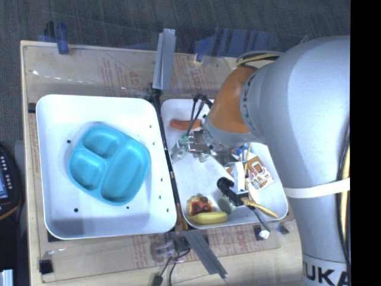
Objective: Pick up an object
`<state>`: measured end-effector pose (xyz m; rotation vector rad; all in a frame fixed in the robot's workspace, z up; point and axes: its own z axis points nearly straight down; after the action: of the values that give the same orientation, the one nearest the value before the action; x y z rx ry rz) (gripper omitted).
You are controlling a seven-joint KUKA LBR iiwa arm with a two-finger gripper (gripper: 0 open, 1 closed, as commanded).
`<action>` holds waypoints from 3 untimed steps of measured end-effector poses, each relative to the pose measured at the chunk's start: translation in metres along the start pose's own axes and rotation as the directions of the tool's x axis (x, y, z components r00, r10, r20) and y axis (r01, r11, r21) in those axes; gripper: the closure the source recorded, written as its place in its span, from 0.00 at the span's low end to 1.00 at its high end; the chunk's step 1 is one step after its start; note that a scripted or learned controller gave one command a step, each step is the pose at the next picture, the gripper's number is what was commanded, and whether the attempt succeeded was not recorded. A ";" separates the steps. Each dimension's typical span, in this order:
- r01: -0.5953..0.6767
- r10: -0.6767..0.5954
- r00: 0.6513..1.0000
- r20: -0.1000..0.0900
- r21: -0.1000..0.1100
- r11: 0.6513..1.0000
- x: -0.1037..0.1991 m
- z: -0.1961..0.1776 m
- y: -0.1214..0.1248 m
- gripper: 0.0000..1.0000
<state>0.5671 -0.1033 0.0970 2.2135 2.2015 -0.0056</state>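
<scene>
Banana (208, 218), perhaps a sausage (180, 124) in one bin (193, 180), blue tray (109, 164) in other bin (59, 118)

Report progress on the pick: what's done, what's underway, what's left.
Done: the gripper is down in the right bin, beside the orange sausage-shaped toy. In hand: nothing is visibly lifted, and the view doesn't settle whether it grips anything. Left: secure and raise an object. The banana and printed carton lie on the bin floor, and the blue divided plate sits in the left bin.
</scene>
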 end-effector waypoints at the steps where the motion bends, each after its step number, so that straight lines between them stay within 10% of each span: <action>1: 0.000 0.000 1.000 0.002 -0.004 1.000 0.000 0.000 -0.006 0.00; 2: 0.005 -0.005 1.000 -0.005 0.008 1.000 0.001 0.004 0.078 0.00; 3: 0.018 -0.017 1.000 -0.011 0.011 1.000 0.006 -0.005 0.079 1.00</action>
<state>0.6456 -0.0979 0.1032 2.2051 2.2318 -0.0064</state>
